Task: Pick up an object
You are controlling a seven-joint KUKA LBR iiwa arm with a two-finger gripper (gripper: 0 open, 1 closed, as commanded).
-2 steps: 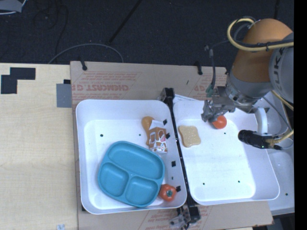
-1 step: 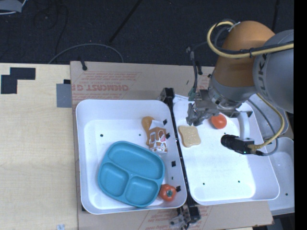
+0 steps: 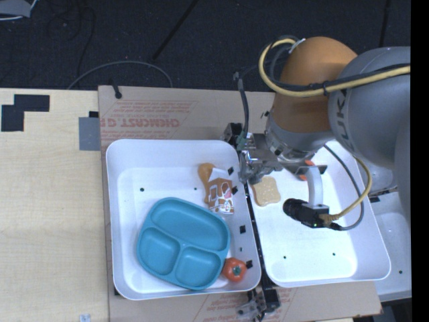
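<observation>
Under gripper (image 3: 249, 170) | toast slice (image 3: 266, 192): tan, flat, right bin (image 3: 335, 260)

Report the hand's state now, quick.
Hand: cannot be told. It sits low over the divide between the two bins, beside the toast slice, mostly hidden under the wrist.

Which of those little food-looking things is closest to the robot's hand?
The tan toast slice, lying in the right bin just under the hand. The tomato and the others lie in the left bin.
</observation>
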